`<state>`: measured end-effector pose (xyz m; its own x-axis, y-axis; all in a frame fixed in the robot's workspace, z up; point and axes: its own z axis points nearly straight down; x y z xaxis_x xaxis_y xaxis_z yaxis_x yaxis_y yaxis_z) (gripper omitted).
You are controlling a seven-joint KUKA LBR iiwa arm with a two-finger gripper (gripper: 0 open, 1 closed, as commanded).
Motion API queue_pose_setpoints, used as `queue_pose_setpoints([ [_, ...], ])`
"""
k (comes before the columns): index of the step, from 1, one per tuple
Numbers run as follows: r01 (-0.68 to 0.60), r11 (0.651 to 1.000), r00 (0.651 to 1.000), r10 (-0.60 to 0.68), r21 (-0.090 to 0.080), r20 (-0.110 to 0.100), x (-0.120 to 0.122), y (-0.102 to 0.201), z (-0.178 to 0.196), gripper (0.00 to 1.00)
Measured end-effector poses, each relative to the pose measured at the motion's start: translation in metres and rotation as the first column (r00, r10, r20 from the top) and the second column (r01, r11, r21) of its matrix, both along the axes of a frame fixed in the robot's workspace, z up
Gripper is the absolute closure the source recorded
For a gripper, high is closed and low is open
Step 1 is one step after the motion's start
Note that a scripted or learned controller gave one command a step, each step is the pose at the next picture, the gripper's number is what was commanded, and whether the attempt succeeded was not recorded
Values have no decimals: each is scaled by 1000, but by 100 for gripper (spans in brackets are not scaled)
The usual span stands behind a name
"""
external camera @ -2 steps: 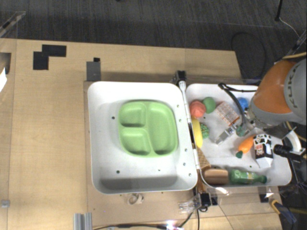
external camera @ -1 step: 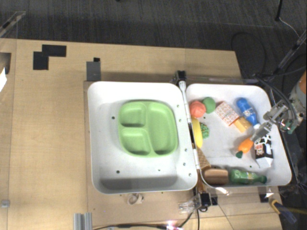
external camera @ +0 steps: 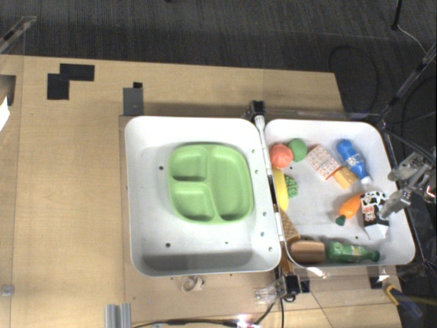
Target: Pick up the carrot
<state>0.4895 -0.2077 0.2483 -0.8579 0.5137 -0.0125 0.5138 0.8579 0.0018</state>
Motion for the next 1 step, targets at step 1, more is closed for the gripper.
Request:
queue_pose_setpoints([
  [1,-314,949,949,314,-3,-1,1,2,6,0],
])
